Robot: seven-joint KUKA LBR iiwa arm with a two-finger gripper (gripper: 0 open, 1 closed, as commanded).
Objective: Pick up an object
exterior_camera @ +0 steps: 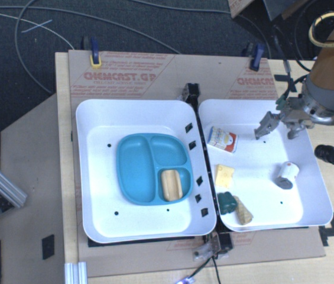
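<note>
gripper (279, 125): jaws spread, holding nothing, over right bin (308, 215) far edge | carton (221, 139) near its far-left corner, cup (285, 174) toward right edge | progress: nothing picked yet; descent, grasp, lift remain

Single fixed camera above bench (125, 70), looking down at slant. Mid distance: both bins (90, 158) in full, arm (332, 70) at right edge.

The grey arm with its orange band (332, 58) is running off the right edge, its upper part cut away. Print on the small white-and-red packet (221, 139) is staying too small to read. The tan block (243, 213) is partly covering the dark green lump (226, 202).
</note>
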